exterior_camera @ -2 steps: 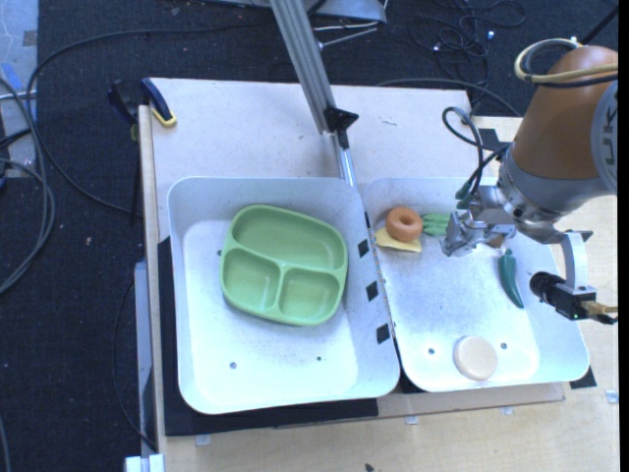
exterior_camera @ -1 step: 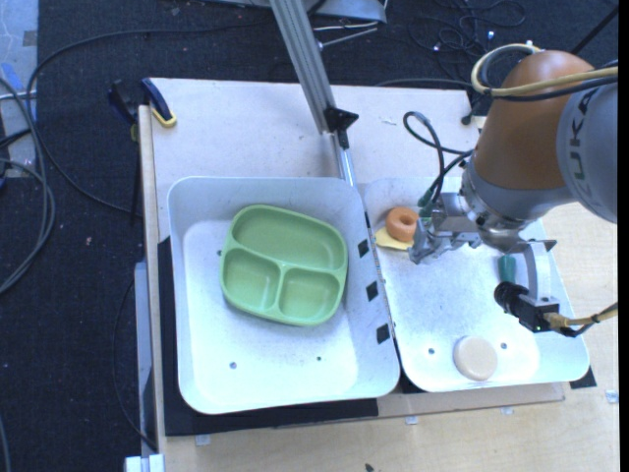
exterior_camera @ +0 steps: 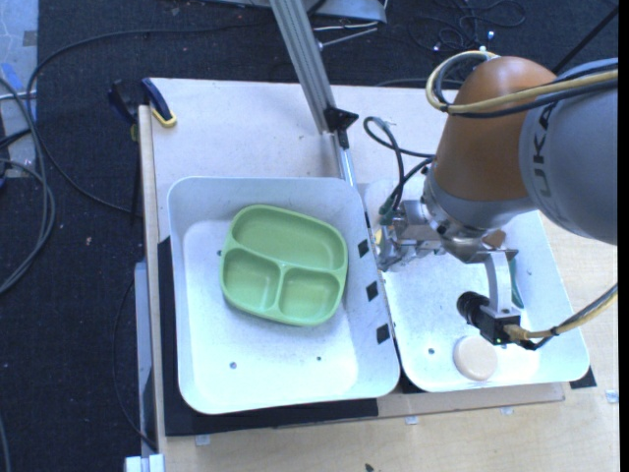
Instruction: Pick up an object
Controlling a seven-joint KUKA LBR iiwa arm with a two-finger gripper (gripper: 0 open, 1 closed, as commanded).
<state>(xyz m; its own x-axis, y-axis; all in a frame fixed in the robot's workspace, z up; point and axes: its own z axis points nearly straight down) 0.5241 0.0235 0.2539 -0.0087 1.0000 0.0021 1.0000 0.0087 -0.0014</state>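
Observation:
A green divided plate (exterior_camera: 285, 264) lies flat in the left bin (exterior_camera: 197, 362). A round beige object (exterior_camera: 477, 359) rests near the front edge of the right bin (exterior_camera: 423, 303). The arm's orange band and grey wrist hang over the right bin's back half. My gripper (exterior_camera: 391, 239) points down at that bin's left wall, close to the divide between the bins. It is well apart from the beige object and to the right of the plate. A small orange bit (exterior_camera: 495, 236) peeks out behind the wrist, mostly hidden by it.
A slanted metal pole (exterior_camera: 310, 62) runs from the top of the view to the back edge between the bins. Cables loop off the arm, and a black connector (exterior_camera: 482, 313) hangs over the right bin. The bench edges drop to dark floor.

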